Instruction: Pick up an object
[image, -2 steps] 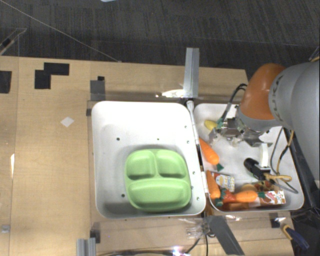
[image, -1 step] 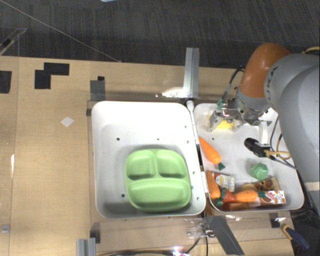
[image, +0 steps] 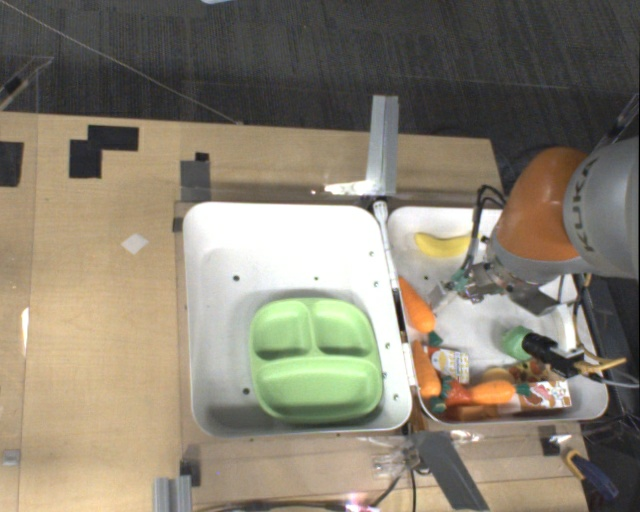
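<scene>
In the right half of the frame, the right bin (image: 402, 226), a shallow white tub of smooth plastic with rounded corners, holds a scatter of toy food. A curved yellow banana (image: 441, 243) lies against its upper wall. A tapered orange carrot (image: 418, 307) slants along the left wall, and a second carrot (image: 427, 372) lies below it, nearly in line. Just beside that one sits a small carton (image: 453, 362) with a printed label. A flat carton (image: 546, 397) in red and white rests in the lower right corner, and a rounded green piece (image: 516, 342) lies above it. The grey arm (image: 610, 205), with its glossy orange band, reaches in from the right. Its gripper (image: 463, 287) hangs over the bare middle of this bin, between the banana and the upper carrot; whether it grasps anything cannot be told. In the left bin (image: 205, 300), a matte pale-green divided tray (image: 315, 357) with three compartments lies flat in the lower half.
</scene>
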